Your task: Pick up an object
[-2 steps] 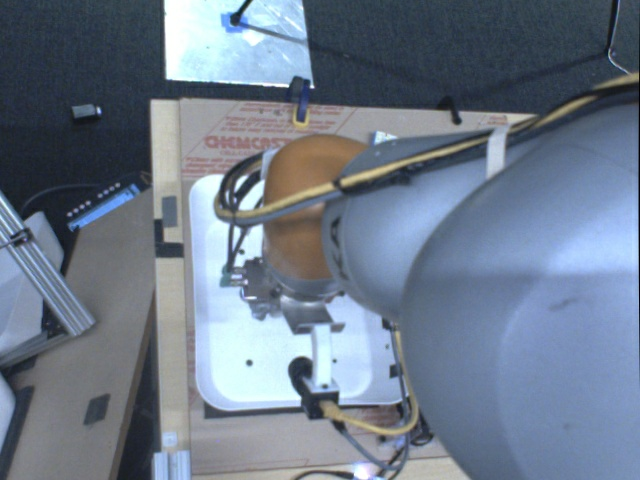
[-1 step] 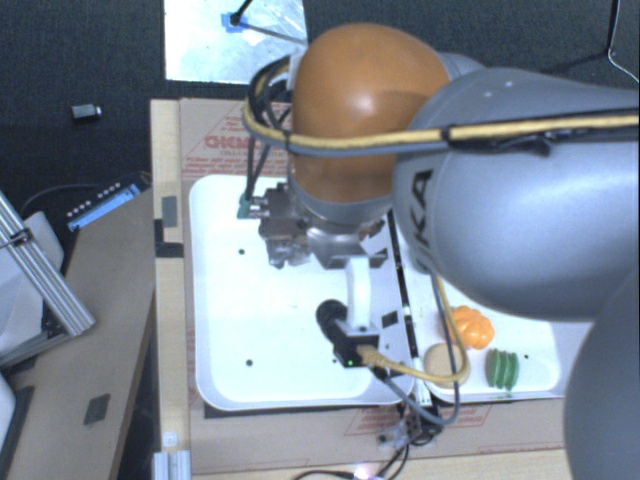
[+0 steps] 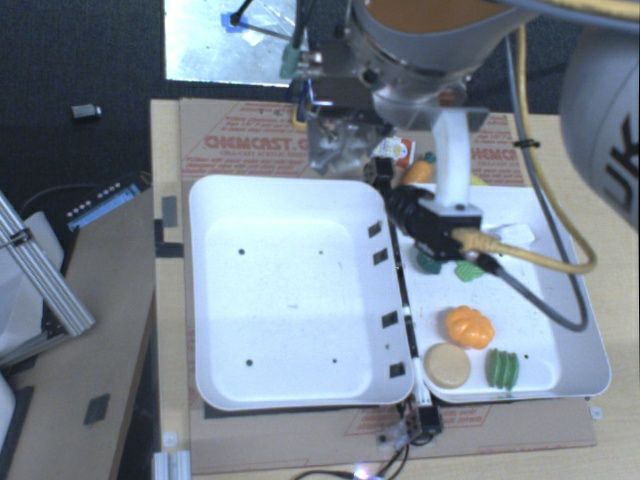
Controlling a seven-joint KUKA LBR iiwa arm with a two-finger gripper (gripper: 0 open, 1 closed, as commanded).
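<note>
Single fixed camera above bench, slanting down on both bins (image 3: 290,298).

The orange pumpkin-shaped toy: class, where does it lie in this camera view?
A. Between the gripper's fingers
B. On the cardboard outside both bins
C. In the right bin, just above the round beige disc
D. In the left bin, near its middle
C: the orange pumpkin-shaped toy rests on the floor of the right bin, just above the round beige disc, with the green ridged piece lower right.
</note>
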